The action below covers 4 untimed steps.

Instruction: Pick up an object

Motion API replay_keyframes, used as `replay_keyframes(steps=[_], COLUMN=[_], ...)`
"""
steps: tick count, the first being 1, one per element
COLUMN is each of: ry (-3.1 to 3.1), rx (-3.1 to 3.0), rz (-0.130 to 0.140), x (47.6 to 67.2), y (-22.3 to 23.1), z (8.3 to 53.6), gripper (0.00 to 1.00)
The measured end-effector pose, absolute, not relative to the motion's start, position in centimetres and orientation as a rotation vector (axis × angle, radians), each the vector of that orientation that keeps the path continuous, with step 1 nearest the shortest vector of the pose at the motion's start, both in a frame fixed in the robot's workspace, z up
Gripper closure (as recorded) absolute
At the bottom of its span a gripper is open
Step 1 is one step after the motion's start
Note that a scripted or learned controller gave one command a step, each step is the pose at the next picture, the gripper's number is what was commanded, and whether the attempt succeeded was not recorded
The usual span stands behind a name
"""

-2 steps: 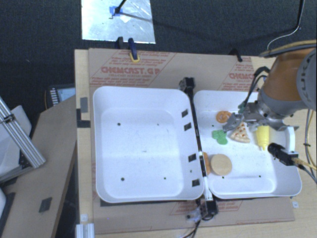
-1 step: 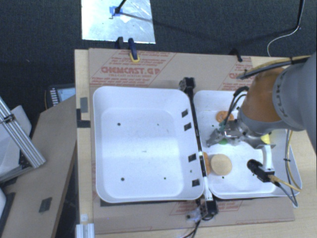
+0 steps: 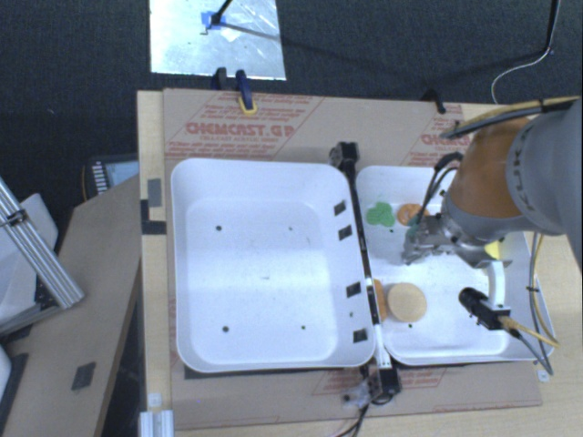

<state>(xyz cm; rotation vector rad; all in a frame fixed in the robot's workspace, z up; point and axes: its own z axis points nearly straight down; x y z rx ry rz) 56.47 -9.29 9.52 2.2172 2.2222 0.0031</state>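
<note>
Candidates for pickup all in right bin (image 3: pixel 474 349): tan round disc (image 3: pixel 406 301) near the divider, lying flat; small green piece (image 3: pixel 380 214) toward the far side; small orange piece (image 3: pixel 409 213) just beside the green one, partly behind the arm.

Tool (image 3: pixel 417 244) low over the right bin, between the small pieces and the disc, touching none visibly. Tool state: cannot tell, tips too small and dark to resolve. Nothing seen in its hold.

Handling, as judgement: disc probably light, toy-like, possibly soft or smooth-faced; flat lie leaves little edge. Best taken across the rim, tips straddling the width. Small pieces light, likely to skid on the slick white bin floor.

Left bin (image 3: pixel 264 353) alongside on the tabletop (image 3: pixel 301 121).
</note>
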Motion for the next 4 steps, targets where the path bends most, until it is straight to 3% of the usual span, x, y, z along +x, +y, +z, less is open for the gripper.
replay_keyframes(steps=[1, 2, 3, 4], ry=[2.229, 2.229, 2.230, 2.230], rx=[2.206, 2.206, 2.210, 2.208], rz=[0.014, 0.014, 0.010, 0.014], x=[55.4, 58.0, 52.8, 53.2], y=[-3.1, 2.0, 5.8, 11.0], z=[21.9, 28.1, 33.4, 39.7], gripper=[1.00, 1.00, 1.00, 1.00])
